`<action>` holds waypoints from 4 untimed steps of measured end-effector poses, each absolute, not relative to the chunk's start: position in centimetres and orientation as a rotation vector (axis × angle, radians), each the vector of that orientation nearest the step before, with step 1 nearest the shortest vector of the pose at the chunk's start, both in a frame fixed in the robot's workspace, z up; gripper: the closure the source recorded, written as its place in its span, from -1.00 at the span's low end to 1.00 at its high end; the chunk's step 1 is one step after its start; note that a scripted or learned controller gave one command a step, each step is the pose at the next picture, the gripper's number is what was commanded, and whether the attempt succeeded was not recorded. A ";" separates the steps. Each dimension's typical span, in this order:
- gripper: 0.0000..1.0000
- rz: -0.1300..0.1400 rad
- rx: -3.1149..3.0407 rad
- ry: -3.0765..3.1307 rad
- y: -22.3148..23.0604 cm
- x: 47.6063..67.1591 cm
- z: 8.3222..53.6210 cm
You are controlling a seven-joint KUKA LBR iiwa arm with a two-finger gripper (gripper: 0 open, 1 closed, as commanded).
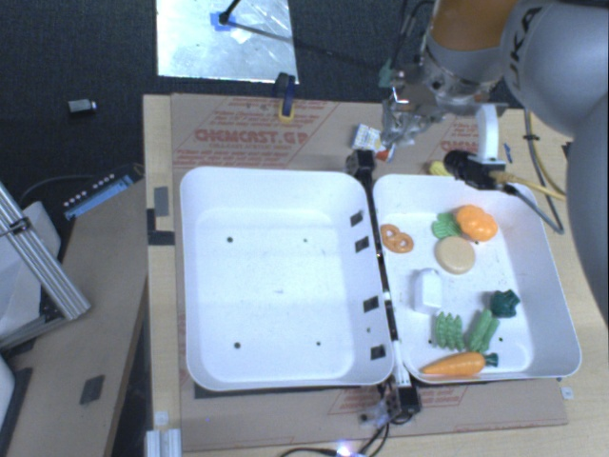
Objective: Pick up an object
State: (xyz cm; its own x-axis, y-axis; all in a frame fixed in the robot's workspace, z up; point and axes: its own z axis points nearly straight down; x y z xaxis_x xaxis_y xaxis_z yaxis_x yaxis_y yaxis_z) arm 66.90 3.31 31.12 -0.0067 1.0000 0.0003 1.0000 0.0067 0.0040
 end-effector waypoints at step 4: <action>1.00 0.004 2.215 2.226 15.8 66.9 35.6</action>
